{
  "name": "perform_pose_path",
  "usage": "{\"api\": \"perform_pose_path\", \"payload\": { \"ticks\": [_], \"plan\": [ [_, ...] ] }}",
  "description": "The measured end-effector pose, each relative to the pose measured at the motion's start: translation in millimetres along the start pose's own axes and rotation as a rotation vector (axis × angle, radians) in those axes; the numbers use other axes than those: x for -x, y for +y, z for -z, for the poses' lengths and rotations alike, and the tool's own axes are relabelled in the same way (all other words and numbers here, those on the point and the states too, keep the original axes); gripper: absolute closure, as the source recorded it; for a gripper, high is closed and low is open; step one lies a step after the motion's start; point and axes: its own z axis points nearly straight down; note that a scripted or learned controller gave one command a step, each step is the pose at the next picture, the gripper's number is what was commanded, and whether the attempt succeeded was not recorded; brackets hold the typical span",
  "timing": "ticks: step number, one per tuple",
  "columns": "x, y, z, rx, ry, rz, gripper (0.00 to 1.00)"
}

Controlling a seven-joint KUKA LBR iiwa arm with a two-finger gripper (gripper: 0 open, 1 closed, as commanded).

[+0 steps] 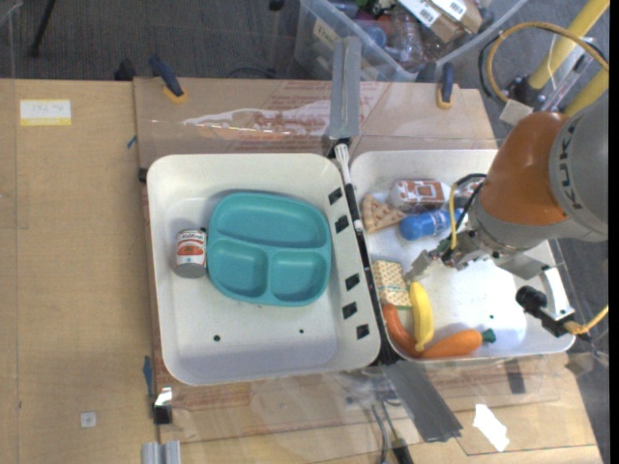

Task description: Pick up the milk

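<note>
Two white bins sit side by side on the bench. The left bin (174,346) holds a teal plate (268,249) with three compartments, and a small can (191,252) with a red label stands just beside the plate's left edge.

The right bin (503,341) is busier. At its far end lies a small brown and white carton, the milk (419,194), resting on its side near the rim. Just in front of it lies a blue bottle (423,225), and a pizza slice (379,214) lies to the left of that, against the divider. Toward the near end, a cracker (390,278) lies by the divider, a banana (421,315) lies lengthwise, and a carrot (453,344) and a hot dog (395,330) sit along the front wall.

The arm (527,177) reaches in from the right, its orange band above the wrist. The gripper (432,259) hangs low over the middle of the right bin, between bottle and banana, apart from the milk. Whether its grip is released or clenched I cannot tell.
</note>
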Motion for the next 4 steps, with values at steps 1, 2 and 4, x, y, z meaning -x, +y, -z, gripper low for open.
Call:
{"api": "perform_pose_path", "payload": {
  "ticks": [1, 2, 4],
  "plan": [
    [37.5, 86.9, -3.6, -0.064, 0.028, 0.024, 0.00],
    [2.9, -12.8, 0.0, 0.000, -0.002, 0.024, 0.00],
    [35.1, -26.4, 0.3, 0.000, -0.003, 0.102, 0.00]
  ]
}}
